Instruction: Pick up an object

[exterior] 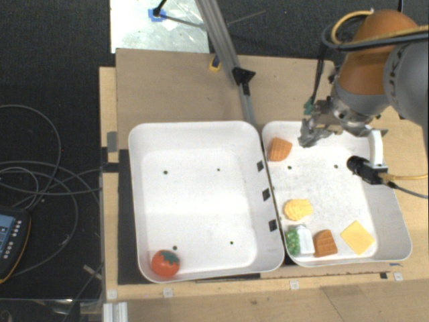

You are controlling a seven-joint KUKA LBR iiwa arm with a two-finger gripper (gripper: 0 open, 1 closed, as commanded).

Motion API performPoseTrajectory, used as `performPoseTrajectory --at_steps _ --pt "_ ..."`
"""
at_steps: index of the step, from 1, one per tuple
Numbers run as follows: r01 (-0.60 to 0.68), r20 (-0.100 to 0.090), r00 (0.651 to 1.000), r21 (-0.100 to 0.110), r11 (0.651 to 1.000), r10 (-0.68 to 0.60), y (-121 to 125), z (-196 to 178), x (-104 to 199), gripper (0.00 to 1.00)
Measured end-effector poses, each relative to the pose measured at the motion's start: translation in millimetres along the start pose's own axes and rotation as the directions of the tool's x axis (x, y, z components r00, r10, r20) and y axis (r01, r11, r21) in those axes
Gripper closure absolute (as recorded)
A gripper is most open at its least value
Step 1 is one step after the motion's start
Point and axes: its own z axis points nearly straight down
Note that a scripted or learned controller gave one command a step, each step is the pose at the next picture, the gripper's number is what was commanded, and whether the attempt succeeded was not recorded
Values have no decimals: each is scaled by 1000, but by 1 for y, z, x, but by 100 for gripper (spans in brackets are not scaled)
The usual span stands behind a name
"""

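In the right bin's (392, 230) near end lie a yellow cheese block (357, 237), brown bread (325, 243) and corn (297, 210); farther back, the gripper (309, 138) hovers just beside an orange piece (279, 149), holding nothing visible.

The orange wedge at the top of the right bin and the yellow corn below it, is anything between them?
No. In the camera view, bare white bin floor lies between the orange wedge and the yellow corn.
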Motion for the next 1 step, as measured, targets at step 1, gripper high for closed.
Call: performPoseTrajectory --at_steps 1 --pt "1 -1 1000 0 1000 -1 -20 4 51 100"
